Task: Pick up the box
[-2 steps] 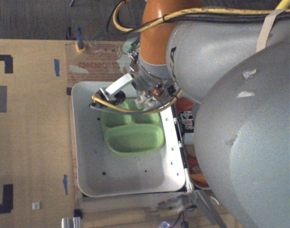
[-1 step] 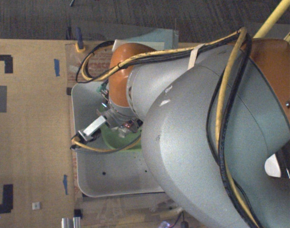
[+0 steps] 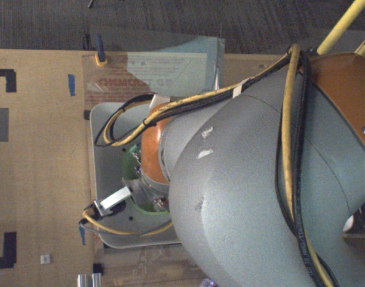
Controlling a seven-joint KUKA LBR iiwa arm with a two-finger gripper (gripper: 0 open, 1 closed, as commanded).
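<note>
- Camera view: you see the grey arm (image 3: 248,178) with its orange band (image 3: 151,148) reaching down into the shallow white bin (image 3: 104,160), covering most of it.
- You cannot tell the gripper's state, nor where the box lies.

A bin (image 3: 104,160) sits on the bench (image 3: 39,160), toward its right side. The arm (image 3: 254,184) reaches in from the right, over the bin, covering most of it. What may be cables (image 3: 119,121) loop over the bin's far-left corner.
</note>
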